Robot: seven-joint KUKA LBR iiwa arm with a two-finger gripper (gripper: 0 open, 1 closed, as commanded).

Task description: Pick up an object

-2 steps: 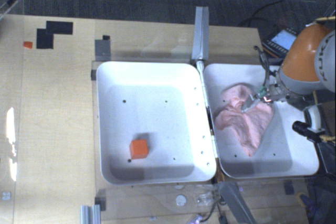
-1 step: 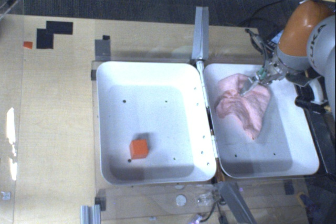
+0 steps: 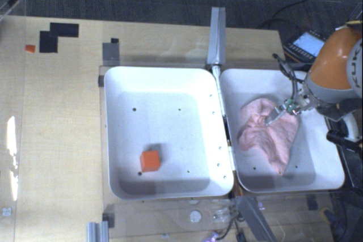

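A crumpled pink cloth (image 3: 266, 134) lies in the right bin (image 3: 323, 175), spread from the middle toward the front. My gripper (image 3: 278, 115) reaches in from the right and its tip rests on the cloth's upper right part. A small orange block (image 3: 150, 161) sits in the left bin (image 3: 122, 122), near the front left, far from the gripper.
A metal divider post (image 3: 216, 37) stands behind the seam between the two bins. Black markers (image 3: 55, 35) and a small orange tag (image 3: 30, 49) lie on the wooden bench at the far left. Cables and a device (image 3: 309, 42) sit behind the right bin.
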